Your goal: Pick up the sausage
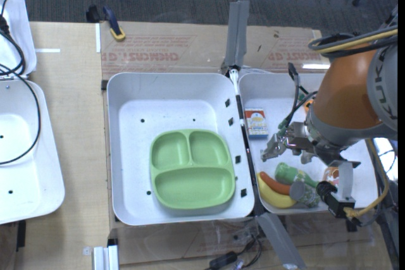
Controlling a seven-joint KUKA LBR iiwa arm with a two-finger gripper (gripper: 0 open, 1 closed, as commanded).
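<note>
The sausage [276,183] is a short orange-red piece lying in the right bin [278,82] near its front left corner. It rests against a yellow banana [276,197] on its near side and a green toy [288,172] on its far side. My gripper [276,147] hangs over the right bin, a little beyond the sausage and apart from it. Nothing shows in its grasp. The orange band and grey wrist cover the right part of that bin.
A small red, white and blue box [255,123] lies in the right bin behind the gripper. A grey-green item [307,190] sits right of the banana. The left bin [126,155] bears a green divided plate [192,169]. A metal divider separates the bins.
</note>
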